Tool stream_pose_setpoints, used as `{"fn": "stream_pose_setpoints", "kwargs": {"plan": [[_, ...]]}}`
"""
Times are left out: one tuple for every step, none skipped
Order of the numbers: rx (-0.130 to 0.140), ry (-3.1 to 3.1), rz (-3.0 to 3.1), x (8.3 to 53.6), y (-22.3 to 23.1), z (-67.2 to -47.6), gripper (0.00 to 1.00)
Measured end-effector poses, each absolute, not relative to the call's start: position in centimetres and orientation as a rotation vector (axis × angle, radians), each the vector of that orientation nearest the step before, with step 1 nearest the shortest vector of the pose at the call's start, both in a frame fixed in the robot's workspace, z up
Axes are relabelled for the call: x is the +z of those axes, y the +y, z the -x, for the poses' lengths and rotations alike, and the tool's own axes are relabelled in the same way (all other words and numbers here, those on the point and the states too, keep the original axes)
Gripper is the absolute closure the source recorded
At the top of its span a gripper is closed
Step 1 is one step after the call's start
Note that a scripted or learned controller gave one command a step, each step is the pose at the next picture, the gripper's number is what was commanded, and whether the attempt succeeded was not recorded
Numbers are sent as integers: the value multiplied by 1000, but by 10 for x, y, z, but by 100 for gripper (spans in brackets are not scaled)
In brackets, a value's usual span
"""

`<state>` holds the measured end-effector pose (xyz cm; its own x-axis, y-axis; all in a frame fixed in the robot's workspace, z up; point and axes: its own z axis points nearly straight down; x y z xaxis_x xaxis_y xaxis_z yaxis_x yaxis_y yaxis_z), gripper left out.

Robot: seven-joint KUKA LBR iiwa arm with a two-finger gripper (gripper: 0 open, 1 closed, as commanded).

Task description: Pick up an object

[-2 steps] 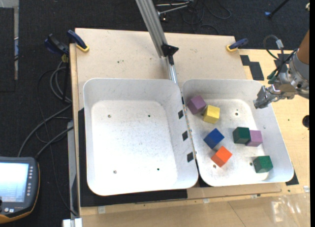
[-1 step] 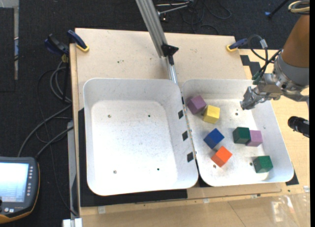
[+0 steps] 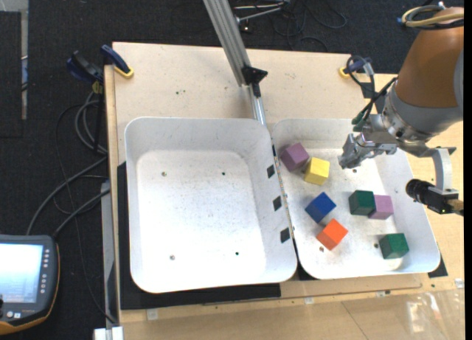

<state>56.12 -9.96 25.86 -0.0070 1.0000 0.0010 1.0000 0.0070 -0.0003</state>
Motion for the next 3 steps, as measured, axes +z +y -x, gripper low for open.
{"fn": "stream_pose_setpoints", "kwargs": {"plan": [[-2, -2229, 2212, 262, -52, -562, 100], [-2, -2230, 2212, 266, -2, -559, 100], [0, -2229, 2209, 250, 56, -550, 100]]}}
